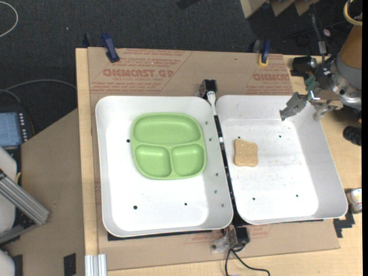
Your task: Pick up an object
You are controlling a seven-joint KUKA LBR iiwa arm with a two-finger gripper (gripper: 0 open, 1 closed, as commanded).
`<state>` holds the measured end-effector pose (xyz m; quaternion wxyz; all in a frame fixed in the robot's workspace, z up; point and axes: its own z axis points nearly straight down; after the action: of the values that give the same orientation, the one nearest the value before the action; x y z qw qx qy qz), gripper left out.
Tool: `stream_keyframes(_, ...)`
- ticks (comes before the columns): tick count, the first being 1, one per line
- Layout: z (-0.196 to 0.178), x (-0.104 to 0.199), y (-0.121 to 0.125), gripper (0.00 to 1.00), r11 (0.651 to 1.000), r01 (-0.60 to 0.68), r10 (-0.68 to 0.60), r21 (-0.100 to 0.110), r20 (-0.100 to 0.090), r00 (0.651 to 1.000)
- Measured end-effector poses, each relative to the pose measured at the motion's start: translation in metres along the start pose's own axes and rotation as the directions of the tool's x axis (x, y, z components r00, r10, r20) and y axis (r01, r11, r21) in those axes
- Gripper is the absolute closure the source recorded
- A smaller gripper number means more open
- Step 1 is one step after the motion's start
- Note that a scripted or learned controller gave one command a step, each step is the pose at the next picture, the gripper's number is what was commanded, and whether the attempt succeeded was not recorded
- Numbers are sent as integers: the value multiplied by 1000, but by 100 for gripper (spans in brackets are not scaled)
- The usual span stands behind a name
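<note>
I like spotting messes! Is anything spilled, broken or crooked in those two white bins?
Nothing stands out. The green three-part plastic plate lies flat in the left white bin, and the tan slice of toast lies flat in the right white bin.

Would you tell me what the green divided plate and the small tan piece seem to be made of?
Green divided plate: likely moulded plastic, matte, judging by its uniform colour and rounded compartments. Tan piece: speckled and rough-looking, perhaps a foam or plastic toy bread slice; material uncertain.
</note>
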<state>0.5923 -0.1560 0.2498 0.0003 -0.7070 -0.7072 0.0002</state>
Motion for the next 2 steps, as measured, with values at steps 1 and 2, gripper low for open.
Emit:
stream_keyframes(1, 70, 85, -25, 0, 1000, 8, -8, 9, -6, 1000)
stream_keyframes(2, 40, 169, -45, 0, 1000, 8, -8, 1, -2, 1000)
